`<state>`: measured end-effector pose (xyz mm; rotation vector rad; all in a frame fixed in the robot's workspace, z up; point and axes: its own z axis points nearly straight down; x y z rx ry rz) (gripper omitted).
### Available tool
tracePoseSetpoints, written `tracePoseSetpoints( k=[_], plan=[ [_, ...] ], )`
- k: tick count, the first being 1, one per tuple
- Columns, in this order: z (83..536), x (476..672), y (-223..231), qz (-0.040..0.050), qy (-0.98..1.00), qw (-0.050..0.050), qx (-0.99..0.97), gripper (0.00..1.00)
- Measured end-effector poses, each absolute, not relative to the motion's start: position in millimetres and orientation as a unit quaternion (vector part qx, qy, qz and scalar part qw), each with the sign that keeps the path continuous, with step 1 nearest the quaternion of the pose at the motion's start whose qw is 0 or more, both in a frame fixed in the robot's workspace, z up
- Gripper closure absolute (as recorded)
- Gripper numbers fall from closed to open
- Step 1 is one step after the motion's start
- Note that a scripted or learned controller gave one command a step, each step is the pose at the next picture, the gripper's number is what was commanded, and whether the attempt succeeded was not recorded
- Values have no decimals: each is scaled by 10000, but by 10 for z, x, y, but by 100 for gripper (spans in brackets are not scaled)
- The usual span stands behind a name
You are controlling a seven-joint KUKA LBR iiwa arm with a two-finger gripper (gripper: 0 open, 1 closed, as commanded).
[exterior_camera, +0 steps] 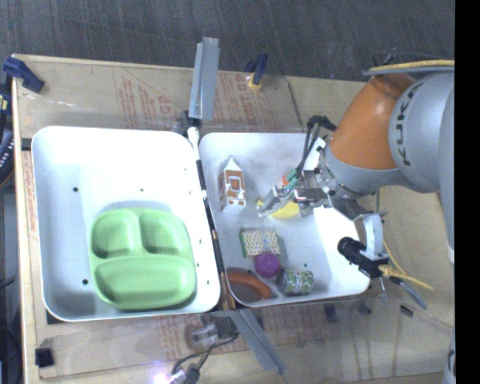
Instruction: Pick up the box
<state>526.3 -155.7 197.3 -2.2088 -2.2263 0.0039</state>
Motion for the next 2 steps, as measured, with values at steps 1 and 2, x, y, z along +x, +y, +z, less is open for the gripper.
tracePoseSetpoints(
  k=[1, 2],
  plan=[
    [955, 5238, -1258, -23, -7921, -28, -6103, 0],
    [1052, 5237, -1278, -7, -7935, -33, -6085, 100]
  ],
)
